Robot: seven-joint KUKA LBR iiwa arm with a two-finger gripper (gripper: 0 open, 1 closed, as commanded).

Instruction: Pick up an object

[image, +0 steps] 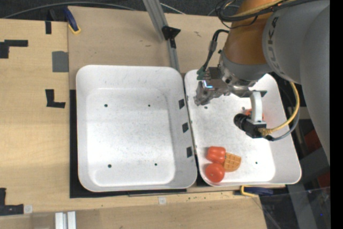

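Red round toys [215,163] and waffle-like orange piece [232,161] clustered at 6 o'clock in right white bin [286,166]. Pincer [203,95] at 11 o'clock, grip state unreadable. Best: descend centred over one item.

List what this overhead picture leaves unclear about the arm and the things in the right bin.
- End effector: whether it is open or shut; it is small, dark and seen from above in the camera view.
- Part of the right bin floor: covered by the arm's wrist.
- Red objects and the orange waffle-like piece: too small to identify, and whether they touch or overlap is unclear.
- A small red-orange patch beside the wrist: mostly hidden.
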